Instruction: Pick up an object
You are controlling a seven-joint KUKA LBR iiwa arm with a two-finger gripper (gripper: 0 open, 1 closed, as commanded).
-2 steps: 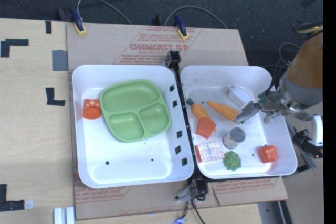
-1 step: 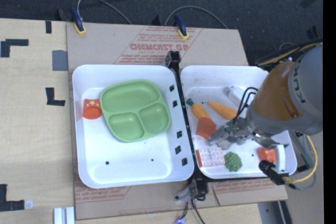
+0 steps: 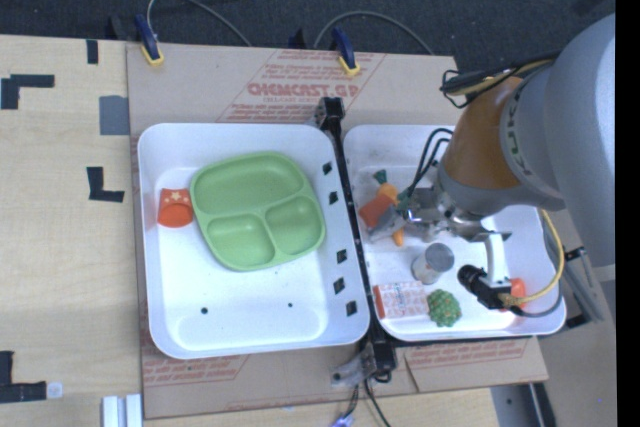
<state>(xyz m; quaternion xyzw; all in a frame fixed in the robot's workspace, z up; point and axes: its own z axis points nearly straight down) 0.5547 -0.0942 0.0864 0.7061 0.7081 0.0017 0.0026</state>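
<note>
My gripper (image 3: 408,212) reaches down into the right bin (image 3: 520,323), below the orange wrist band. It hovers over small toys near the bin's left side: an orange piece (image 3: 377,210), a green-topped carrot piece (image 3: 381,179) and a small orange bit (image 3: 398,237). A grey cylinder (image 3: 433,262) lies just below the gripper. A green broccoli toy (image 3: 444,307) and a red-and-white card (image 3: 400,299) rest at the bin's near edge. The fingers are hidden by the wrist and cables.
The left bin (image 3: 170,315) holds a green divided plate (image 3: 258,210) and a small orange-red cup (image 3: 175,207) at its left. A black divider with clips runs between the bins. A black-and-orange fitting (image 3: 490,287) on the arm hangs over the right bin.
</note>
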